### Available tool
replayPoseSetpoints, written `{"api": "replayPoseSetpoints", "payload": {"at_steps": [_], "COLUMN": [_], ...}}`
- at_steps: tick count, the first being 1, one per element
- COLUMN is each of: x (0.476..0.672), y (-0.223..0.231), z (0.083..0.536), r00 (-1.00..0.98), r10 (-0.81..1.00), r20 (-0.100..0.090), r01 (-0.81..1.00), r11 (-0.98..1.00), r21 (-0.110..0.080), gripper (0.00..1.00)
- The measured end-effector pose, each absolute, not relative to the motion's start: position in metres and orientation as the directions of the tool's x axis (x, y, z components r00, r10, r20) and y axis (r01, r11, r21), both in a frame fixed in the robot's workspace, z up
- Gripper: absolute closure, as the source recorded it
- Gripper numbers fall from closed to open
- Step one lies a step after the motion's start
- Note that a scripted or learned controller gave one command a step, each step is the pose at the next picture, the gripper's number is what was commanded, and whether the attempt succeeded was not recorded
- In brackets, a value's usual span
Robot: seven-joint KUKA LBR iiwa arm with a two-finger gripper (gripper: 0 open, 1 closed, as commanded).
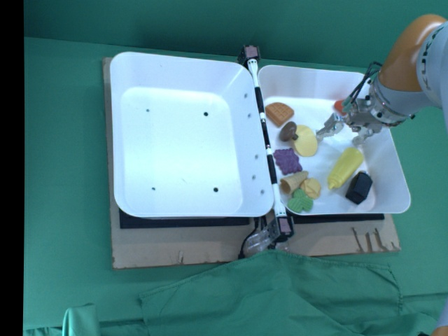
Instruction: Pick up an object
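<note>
Camera view: gripper (344, 131) open, holding nothing, above right bin (395, 187); corn (346, 167) lies just below it toward the near rim, long axis diagonal, tip pointing up toward the fingers.

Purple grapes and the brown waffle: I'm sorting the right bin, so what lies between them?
In the camera view, the brown mushroom and yellow disc lie between the purple grapes and the brown waffle.
</note>
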State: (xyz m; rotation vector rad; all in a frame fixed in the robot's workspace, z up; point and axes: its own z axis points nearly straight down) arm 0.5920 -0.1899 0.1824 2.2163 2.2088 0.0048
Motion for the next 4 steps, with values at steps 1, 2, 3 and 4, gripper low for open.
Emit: {"api": "replayPoseSetpoints", "payload": {"at_steps": [1, 2, 3, 4], "x": [0.516, 0.576, 0.531, 0.529], "y": [-0.190, -0.190, -0.189, -0.190], "z": [0.183, 0.182, 0.207, 0.182], "r00": [0.005, 0.002, 0.005, 0.005], "r10": [1.000, 1.000, 1.000, 1.000], "r20": [-0.008, -0.007, -0.001, -0.004], "r01": [1.000, 1.000, 1.000, 1.000], "r11": [-0.005, -0.002, -0.005, -0.005], "r21": [0.016, 0.010, -0.001, 0.007], "gripper": [0.00, 0.00, 0.00, 0.00]}}
